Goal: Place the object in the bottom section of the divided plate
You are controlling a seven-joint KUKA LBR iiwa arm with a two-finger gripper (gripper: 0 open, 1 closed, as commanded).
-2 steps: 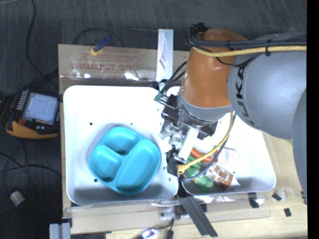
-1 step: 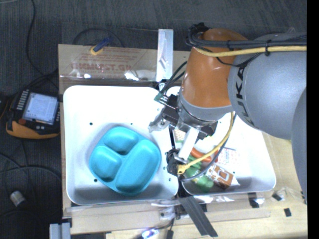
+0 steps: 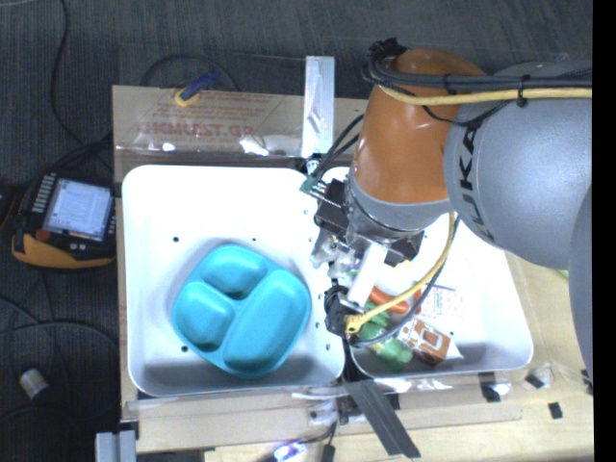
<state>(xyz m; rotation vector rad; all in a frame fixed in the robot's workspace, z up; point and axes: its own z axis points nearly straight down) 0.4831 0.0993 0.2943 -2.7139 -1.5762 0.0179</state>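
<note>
Camera view: The bench (image 3: 144,104) carries two shallow white bins side by side. The left bin (image 3: 164,210) contains a blue divided plate (image 3: 243,306), positioned toward the bin's lower centre. The plate has three sections: two smaller ones on its upper and left sides and one larger section on its lower right.

The right bin (image 3: 500,335) contains a cluster of small objects (image 3: 404,340) at its lower left corner, close to the wall between the bins. Orange, green and brown pieces are visible in the cluster; individual items cannot be identified with certainty.

The arm (image 3: 500,162) extends over the right bin, with the orange band (image 3: 404,133) above the wrist. The gripper (image 3: 351,277) hangs near the dividing wall, directly above the cluster of objects. The state of the fingers cannot be determined, since the wrist assembly and cables cover them. No object is visible between them.

A handheld device (image 3: 72,215) with a lit screen lies on the floor left of the bench.
</note>
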